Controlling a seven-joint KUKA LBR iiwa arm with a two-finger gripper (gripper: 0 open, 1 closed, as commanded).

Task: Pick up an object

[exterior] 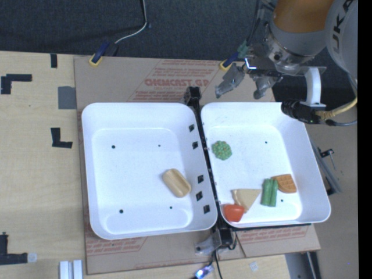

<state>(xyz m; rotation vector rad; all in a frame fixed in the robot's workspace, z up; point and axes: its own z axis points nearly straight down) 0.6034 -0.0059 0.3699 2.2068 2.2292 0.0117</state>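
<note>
My gripper (245,87) hangs above the far edge of the right bin (302,138), fingers spread open with nothing between them. Below it in the right bin lie a green broccoli-like piece (221,150), a tan wedge (246,197), a red piece (233,213), a green stick (269,192) and an orange waffle-like piece (286,183). A tan bread-roll shape (176,182) lies in the left bin (99,156), near its right side.
A black hinge strip (199,156) runs between the two bins. Both bins rest on a cardboard sheet (168,80) on the wooden bench. A cable with a blue-yellow clip (99,54) lies at the back left.
</note>
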